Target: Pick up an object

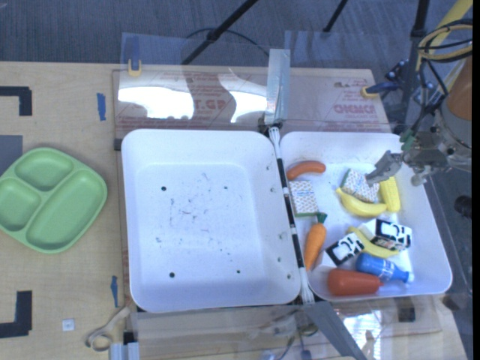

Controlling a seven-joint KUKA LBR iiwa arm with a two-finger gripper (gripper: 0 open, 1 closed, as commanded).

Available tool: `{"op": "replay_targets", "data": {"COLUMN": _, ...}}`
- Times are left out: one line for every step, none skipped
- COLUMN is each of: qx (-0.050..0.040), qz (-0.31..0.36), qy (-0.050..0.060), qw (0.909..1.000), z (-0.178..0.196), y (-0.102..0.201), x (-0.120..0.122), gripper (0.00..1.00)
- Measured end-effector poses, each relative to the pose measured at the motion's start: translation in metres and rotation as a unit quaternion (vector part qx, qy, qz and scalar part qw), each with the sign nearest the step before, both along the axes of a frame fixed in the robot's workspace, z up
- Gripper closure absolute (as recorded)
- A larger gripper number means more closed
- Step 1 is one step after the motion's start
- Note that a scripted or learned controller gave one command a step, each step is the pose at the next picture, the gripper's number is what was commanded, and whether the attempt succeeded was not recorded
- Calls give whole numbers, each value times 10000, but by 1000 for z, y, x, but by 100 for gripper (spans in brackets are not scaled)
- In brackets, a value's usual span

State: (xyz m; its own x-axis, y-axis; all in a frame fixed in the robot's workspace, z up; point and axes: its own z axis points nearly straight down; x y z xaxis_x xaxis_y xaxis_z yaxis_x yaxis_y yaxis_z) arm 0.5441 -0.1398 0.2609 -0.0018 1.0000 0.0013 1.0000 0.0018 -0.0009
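The arm point(459, 88) enters at the right edge of the camera view. Its visible upper section is a rounded body with an orange-tan surface. Yellow cables point(444, 40) loop around the upper structure, alongside thinner black cables. A blue fitting point(391, 87) sits among dark brackets on the left side of the cable cluster. Lower down, the wrist assembly is grey metal with blocky, angular parts and small green accents. The gripper point(386, 167) is grey, narrow and tapered, ending in a slim metallic tip. Fine detail such as screws and markings is too blurred to resolve.
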Motion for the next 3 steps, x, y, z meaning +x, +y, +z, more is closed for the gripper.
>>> {"op": "replay_targets", "data": {"qx": -3, "qz": 678, "qy": -9, "qw": 9977, "z": -111, "y": 7, "x": 40, "gripper": 0}}
{"op": "replay_targets", "data": {"qx": -25, "qz": 856, "qy": -75, "qw": 9963, "z": -166, "y": -5, "x": 54, "gripper": 0}}
{"op": "replay_targets", "data": {"qx": -45, "qz": 846, "qy": -106, "qw": 9963, "z": -154, "y": -7, "x": 56, "gripper": 100}}
